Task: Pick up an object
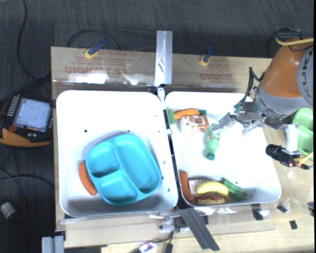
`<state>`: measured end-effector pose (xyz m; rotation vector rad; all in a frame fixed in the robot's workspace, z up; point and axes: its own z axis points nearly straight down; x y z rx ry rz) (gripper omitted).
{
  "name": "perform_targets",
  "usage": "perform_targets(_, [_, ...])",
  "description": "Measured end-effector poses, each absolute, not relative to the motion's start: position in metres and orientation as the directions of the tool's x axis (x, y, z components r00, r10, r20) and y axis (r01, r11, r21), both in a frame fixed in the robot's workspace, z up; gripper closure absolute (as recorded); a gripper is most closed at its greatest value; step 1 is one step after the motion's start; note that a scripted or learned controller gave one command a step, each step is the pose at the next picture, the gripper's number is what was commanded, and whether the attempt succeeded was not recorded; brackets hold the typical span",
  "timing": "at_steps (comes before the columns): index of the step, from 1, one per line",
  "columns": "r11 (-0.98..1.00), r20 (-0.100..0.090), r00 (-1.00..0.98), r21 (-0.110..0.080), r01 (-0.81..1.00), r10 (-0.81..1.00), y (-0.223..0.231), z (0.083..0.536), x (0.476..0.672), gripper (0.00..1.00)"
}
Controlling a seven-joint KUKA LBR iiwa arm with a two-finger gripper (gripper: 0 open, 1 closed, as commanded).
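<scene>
left bin point(73, 109): smooth white plastic | right bin point(253, 162): same, slight sheen | blue tray point(124, 167): glossy moulded plastic | green bottle point(213, 139): translucent plastic | bench board point(121, 65): matt brown wood under clear film | floor point(52, 9): dark rough carpet

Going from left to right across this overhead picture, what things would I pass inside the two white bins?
Orange hot dog → blue divided plate → the wall between the bins → green bottle → the robot's gripper, above the right bin. The small items crowded along the right bin's near and far edges overlap, so I left them out.
</scene>
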<state>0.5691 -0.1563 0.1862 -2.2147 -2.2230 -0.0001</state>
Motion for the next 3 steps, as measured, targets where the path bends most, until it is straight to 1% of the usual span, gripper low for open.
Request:
perform_targets(1, [-0.162,-0.003,0.162,0.009,0.987,0.987,-0.148,0.09,0.57,0.0])
perform_targets(2, [-0.159,0.002,0.159,0.01,0.987,0.987,-0.146,0.099,0.571,1.0])
perform_targets(3, [-0.195,-0.002,0.195,-0.003,0.981,0.981,-0.053,0.232,0.562,1.0])
